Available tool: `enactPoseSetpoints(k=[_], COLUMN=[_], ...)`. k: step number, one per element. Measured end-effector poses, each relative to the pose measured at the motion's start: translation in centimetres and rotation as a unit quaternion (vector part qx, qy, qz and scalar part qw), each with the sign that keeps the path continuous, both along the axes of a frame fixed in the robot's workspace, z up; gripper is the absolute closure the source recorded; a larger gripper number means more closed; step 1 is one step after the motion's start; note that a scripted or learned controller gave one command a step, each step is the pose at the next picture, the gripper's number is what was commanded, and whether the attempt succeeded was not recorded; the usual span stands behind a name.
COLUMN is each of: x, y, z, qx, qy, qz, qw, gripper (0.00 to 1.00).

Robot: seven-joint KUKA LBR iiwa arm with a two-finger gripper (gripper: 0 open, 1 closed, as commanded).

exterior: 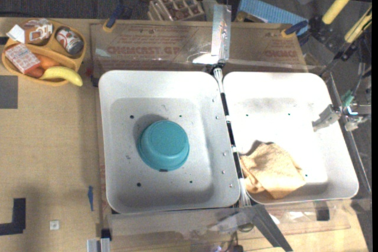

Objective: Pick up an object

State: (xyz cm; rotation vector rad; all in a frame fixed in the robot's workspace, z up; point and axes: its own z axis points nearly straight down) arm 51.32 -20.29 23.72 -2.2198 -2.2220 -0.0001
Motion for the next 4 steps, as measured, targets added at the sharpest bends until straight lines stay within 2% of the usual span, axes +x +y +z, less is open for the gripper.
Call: enactPoseSetpoints(k=[1, 2, 3, 4], x=[0.2, -2.4, -2.9, -2.8], y=[3.3, 5.0, 9.4, 9.2], z=[-7.3, -14.7, -14.6, -13.6], qx=[-0.0001, -0.0013, -0.0022, -0.0003], qy=[0.000, -0.007, -0.008, -0.010], qz=[0.001, 0.006, 0.015, 0.012], qw=[1.0000, 1.0000, 0.9998, 0.9999], gripper=[0.00, 0.00, 0.00, 1.00])
